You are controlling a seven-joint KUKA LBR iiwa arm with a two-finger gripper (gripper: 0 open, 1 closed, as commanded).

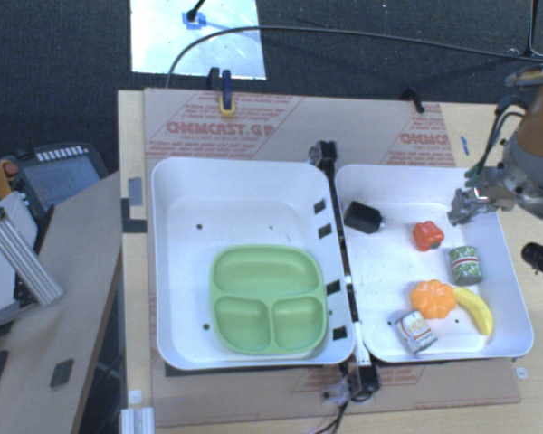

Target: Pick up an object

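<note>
over right bin, gripper, red pepper near

Arm cut off by right edge; carton label too small to read.

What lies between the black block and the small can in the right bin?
In the camera view, the red pepper lies between the black block and the small can.
</note>
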